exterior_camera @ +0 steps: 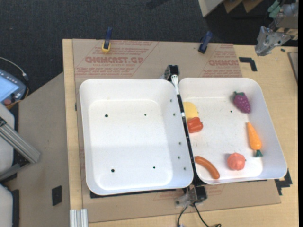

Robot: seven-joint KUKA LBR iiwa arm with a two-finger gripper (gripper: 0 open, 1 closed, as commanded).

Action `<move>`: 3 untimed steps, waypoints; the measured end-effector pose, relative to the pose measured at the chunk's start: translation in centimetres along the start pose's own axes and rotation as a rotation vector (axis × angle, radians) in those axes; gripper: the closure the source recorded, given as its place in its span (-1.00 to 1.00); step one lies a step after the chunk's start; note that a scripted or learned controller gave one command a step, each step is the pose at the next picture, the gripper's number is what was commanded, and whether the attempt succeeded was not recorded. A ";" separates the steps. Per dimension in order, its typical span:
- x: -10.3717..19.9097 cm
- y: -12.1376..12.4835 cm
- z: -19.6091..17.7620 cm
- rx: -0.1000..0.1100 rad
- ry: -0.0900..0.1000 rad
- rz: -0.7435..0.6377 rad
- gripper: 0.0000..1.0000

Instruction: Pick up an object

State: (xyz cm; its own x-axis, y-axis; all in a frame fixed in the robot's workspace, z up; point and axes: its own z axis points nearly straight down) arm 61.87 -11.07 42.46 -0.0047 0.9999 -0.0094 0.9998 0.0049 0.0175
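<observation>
Grey metallic end effector [273,36]

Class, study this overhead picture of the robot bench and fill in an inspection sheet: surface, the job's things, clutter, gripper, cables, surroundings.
Surface: cardboard sheet under left bin and right bin, side by side.
Job's things: in the right bin, grapes, carrot, peach-coloured fruit, sausage, yellow piece touching red piece.
Clutter: yellow clamp and blue clamp on the cardboard's far edge.
Gripper: gripper at upper right, away from the bins.
Cables: cable at the near edge.
Surroundings: dark carpet.
</observation>
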 end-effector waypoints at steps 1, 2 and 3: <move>0.0 0.1 -1.1 -0.004 -0.002 -0.001 1.00; 0.0 0.2 -2.2 -0.008 -0.005 -0.001 1.00; 0.0 0.3 -3.2 -0.013 -0.007 -0.002 1.00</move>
State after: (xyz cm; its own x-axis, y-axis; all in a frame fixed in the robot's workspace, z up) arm 62.08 -11.01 45.71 -0.0066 0.9998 -0.0166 0.9995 0.0071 0.0300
